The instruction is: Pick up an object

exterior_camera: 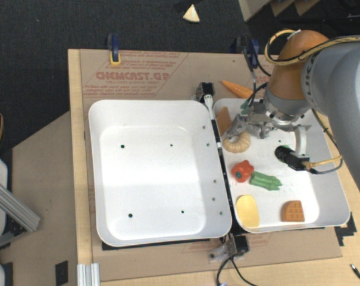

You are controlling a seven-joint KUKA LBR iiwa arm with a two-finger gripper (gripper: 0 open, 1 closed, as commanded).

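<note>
Tan and ring-shaped, the pastry (236, 142) lies in the right bin (322, 216) against its left wall, directly under the gripper (242, 127); whether the gripper is clenched on it I cannot tell. Just below the pastry sit a red pepper (242, 170) and a green vegetable (265, 181). My guess: so close to the wall, the pastry could slip aside or jam, leaving the grasp hollow.
</note>
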